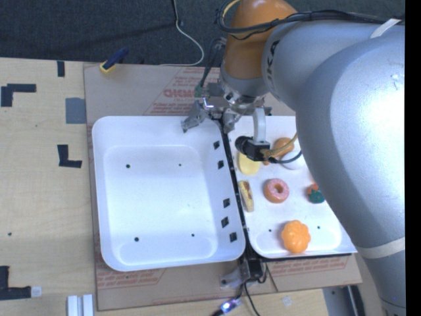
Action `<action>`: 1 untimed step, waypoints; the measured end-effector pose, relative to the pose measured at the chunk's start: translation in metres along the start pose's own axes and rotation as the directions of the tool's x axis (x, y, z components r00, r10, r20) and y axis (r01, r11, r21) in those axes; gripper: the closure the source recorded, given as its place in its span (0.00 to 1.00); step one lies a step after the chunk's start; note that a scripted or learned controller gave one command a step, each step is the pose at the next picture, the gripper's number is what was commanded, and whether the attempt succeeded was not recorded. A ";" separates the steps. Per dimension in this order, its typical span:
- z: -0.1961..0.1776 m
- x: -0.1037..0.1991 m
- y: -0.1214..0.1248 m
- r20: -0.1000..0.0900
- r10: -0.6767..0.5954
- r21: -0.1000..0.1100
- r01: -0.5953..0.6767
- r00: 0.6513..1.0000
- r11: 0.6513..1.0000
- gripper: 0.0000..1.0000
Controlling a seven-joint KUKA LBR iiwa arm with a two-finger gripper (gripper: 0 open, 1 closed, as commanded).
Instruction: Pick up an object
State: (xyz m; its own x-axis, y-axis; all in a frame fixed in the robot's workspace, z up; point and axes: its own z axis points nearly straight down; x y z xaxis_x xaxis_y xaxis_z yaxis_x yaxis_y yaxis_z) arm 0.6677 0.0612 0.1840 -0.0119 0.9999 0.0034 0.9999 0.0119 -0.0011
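My gripper (210, 119) hangs over the far right corner of the left bin (108, 176), close to the wall shared by both bins. Its two grey fingers stand apart, open, with nothing between them. In the right bin (329, 242) lie a pale yellow piece (249, 166), a pink donut (276, 190), an orange pumpkin-like toy (295, 236), a small green and red item (316, 193), an orange piece (283, 144) partly hidden by the arm, and a tan strip-shaped item (247, 195) against the left wall.
The big grey arm (348, 110) covers the right bin's far and right side. Both bins rest on a cardboard sheet (131, 87). A blue and yellow clip (113, 60) lies at its far left corner.
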 end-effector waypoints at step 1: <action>0.107 0.088 -0.001 0.003 0.002 0.007 -0.002 1.000 1.000 0.00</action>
State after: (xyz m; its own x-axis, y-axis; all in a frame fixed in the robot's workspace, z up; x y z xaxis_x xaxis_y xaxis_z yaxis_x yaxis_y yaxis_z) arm 0.6652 0.1498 0.0775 -0.0095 1.0000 0.0008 0.9999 0.0095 -0.0078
